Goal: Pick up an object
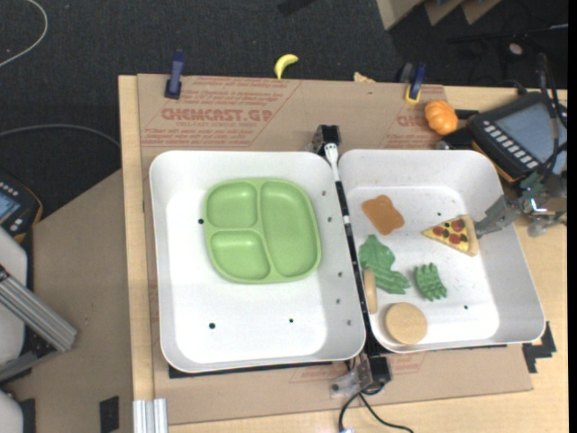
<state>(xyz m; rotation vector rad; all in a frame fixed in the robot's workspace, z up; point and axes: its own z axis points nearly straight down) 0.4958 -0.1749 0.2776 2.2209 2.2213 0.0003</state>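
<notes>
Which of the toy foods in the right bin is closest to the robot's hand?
The pizza slice, by the hand at the bin's right side. The two green pieces, brown piece and round tan piece lie farther left.

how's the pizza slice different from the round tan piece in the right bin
The pizza slice is a triangle, yellow with red spots; the round tan piece is a plain disc of one colour. The pizza slice lies toward the bin's far right side, right by the gripper, while the round tan piece sits at the near edge, away from it. Both are toy foods lying flat in the right bin.
</notes>
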